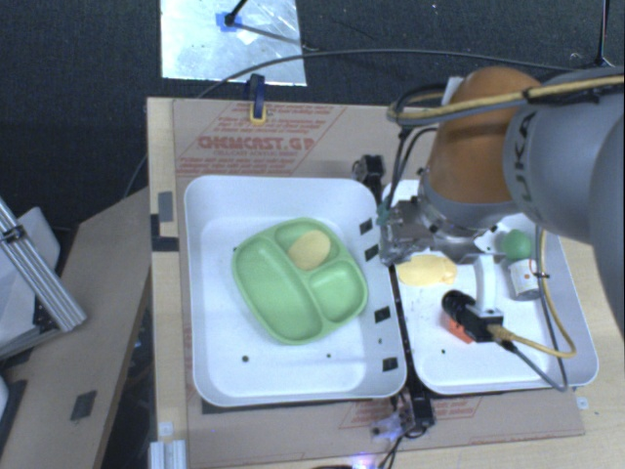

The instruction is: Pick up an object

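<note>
My gripper (pixel 395 245) hangs low over the left edge of the right bin (pixel 508 367), under the grey and orange wrist. A pale yellow lump (pixel 427 270) lies in that bin just right of the gripper and close to it. Further right, a green object (pixel 517 244) and a small white cylinder (pixel 523 280) lie partly hidden behind the arm. In the left bin (pixel 220 360) sits a green divided plate (pixel 293 286), with a yellow rounded piece (pixel 311 249) in its upper compartment.
The raised wall between the two bins (pixel 388 306) carries black clips and runs right below the gripper. The arm hides the back of the right bin. A blue clamp (pixel 257 97) stands at the bench's far edge.
</note>
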`<state>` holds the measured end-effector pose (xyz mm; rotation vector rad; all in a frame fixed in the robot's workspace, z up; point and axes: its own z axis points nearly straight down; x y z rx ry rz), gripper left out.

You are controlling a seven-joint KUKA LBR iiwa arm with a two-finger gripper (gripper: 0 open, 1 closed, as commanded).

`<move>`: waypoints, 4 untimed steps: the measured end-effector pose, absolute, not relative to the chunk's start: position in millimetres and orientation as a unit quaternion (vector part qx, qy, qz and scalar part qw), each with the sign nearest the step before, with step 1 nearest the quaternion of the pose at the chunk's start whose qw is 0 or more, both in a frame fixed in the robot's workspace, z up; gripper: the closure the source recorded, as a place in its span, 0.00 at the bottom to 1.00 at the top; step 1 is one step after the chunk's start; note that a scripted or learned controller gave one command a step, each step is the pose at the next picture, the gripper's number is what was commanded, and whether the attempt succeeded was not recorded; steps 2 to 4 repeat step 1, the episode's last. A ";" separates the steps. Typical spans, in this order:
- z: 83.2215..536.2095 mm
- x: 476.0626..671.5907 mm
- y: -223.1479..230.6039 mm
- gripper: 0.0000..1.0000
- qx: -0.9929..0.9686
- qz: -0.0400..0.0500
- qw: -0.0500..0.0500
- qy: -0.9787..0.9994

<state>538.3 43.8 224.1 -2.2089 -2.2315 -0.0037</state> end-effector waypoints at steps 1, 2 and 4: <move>232.0 505.2 87.0 1.00 -0.704 0.000 0.002 -0.711; 232.0 505.2 87.0 1.00 -0.704 0.000 0.002 -0.711; 232.0 505.2 87.0 1.00 -0.704 0.000 0.002 -0.711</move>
